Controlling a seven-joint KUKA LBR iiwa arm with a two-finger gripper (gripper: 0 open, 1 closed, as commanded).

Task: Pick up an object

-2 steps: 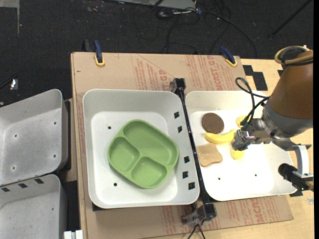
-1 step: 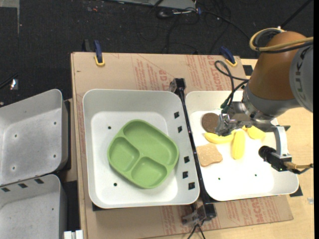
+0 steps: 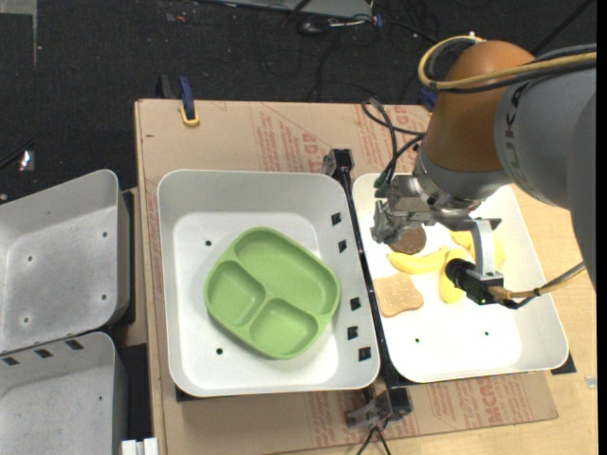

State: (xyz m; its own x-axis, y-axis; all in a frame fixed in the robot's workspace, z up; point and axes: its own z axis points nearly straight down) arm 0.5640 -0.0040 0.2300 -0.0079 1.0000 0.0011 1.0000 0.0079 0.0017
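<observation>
- Station: the arm (image 3: 493, 112) reaches over the right bin (image 3: 536, 354). The gripper (image 3: 402, 226) is low over the bin's upper left part, close to the divider between the two bins.
- Candidate objects, all in the right bin: a brown round piece (image 3: 411, 242) directly at the gripper's lower end, a yellow banana-shaped piece (image 3: 424, 262) just below it, a toast-coloured slice (image 3: 399, 296) nearer the front, and a further yellow item (image 3: 451, 290) to the right, partly behind a black fitting on the arm.
- The left bin (image 3: 180, 354) holds a green divided plate (image 3: 273, 294), well apart from the gripper.
- Gripper state: whether it is open or closed cannot be told, since the wrist body hides its working end. Nothing can be confirmed as held.
- Step in hand, as judged: the approach or grasp attempt on the brown round piece. It appears to rest in the bin, so the pick is not yet shown as achieved.
- Next move calls for: a firm closure centred on the brown piece, then a straight vertical lift.
- Risk noted: the banana-shaped piece lies touching or just beside the target and may be nudged or dragged along.
</observation>
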